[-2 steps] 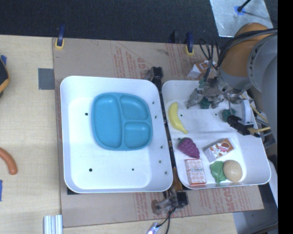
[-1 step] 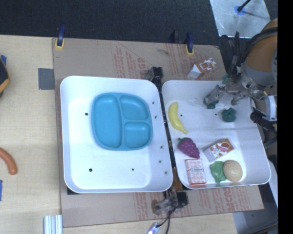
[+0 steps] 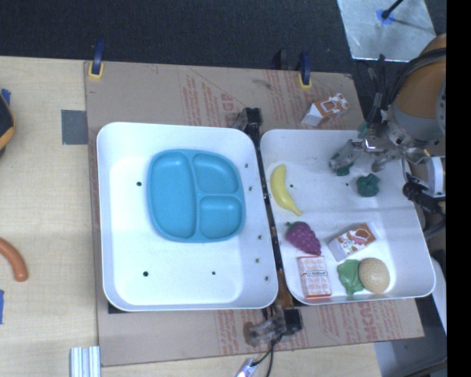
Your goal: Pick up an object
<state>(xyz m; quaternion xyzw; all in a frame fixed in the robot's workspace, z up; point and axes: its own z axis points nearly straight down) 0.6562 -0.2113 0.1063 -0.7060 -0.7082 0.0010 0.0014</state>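
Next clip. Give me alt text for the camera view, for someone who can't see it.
The gripper hangs over the far end of the right bin, close to a small dark green object. Nearer in that bin lie a banana, purple grapes, two small cartons and a bread roll. The left bin holds a blue divided plate.

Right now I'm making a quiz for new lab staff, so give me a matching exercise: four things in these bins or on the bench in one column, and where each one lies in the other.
Things:
1. blue divided plate
2. banana
3. sausage
4. bunch of grapes

Places:
A. on the bare bench, left of both bins
B. in the left bin
C. in the right bin, along its left wall
D. in the right bin, just below the banana

Pairs: 1-B, 2-C, 3-A, 4-D
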